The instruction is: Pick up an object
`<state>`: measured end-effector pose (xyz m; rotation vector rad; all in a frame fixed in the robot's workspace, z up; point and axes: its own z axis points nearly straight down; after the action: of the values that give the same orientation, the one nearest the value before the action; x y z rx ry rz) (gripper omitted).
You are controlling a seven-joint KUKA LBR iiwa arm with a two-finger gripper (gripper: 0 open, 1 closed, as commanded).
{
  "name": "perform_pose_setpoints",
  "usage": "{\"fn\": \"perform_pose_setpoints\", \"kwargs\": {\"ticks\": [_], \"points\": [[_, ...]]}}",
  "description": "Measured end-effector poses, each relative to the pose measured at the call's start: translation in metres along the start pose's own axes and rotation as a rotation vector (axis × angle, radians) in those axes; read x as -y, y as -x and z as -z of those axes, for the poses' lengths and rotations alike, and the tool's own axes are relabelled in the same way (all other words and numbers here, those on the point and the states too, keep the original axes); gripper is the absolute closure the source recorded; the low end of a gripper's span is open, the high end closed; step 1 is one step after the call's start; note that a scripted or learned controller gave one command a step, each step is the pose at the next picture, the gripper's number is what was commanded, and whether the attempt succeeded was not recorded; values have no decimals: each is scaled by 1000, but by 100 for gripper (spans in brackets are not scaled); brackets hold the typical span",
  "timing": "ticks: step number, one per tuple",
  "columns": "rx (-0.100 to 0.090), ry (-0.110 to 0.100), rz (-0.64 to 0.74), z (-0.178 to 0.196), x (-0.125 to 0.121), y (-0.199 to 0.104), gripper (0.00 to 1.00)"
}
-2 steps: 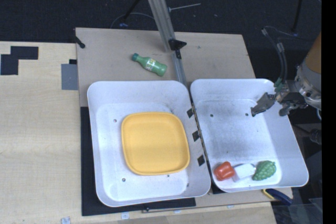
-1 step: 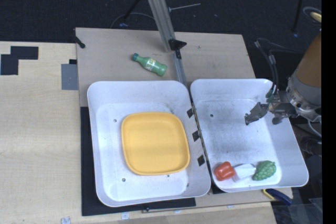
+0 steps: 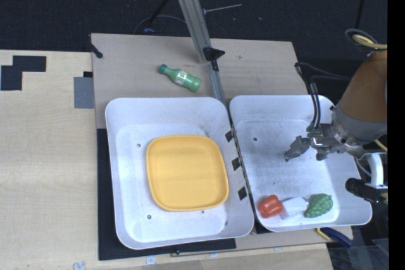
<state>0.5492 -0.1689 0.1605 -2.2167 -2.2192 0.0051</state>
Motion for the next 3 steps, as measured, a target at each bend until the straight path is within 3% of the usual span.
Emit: {"fn": "perform_pose_setpoints", "kwargs": {"ticks": [1,2,3], "points": [[0,1,-2,-51,-1,-10,0],[1,5,-5,-39,-2,-8,100],[2,10,-3,19,-8,1,100]]}}
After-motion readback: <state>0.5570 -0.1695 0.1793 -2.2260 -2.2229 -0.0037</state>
